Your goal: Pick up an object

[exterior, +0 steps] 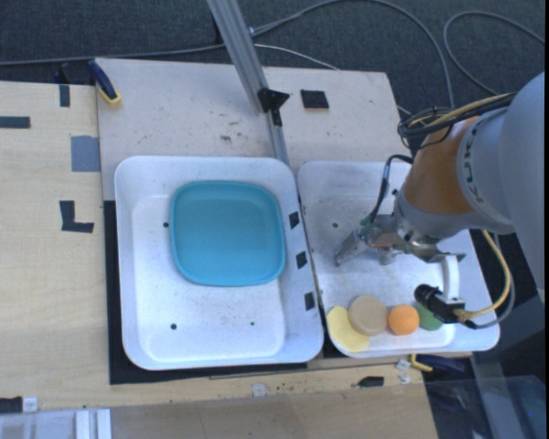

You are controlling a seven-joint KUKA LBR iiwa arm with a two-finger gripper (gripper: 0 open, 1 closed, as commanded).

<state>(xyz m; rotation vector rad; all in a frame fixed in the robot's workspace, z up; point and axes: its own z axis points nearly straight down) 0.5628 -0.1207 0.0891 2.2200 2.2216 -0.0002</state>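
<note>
Along the near edge of the right bin [322, 199] several small things are sitting in a row: a yellow piece [342, 330] at the left, a tan disc [368, 315] lying partly over it, an orange ball [403, 320] just beside the disc, and a green piece [430, 318] touching the ball on its far side. Above them, over the middle of the same bin, the tool [371, 243] is hanging at the end of the grey arm [494, 167], whose orange band [436, 176] is showing above the wrist. Its metal fingers [348, 248] are pointing toward the left and down at the bin floor, apart from the row of things, with nothing visible between them; whether they are spread or closed I cannot tell from this slant. A black cable [439, 302] with a yellow one is looping from the wrist down past the green piece. Left of this, the other bin [128, 245] is holding a blue square plate [227, 232], lying flat toward its far side. Both bins are resting on the counter [37, 245], and a grey metal bar [247, 53] is slanting down from the top toward the gap between them.
</note>
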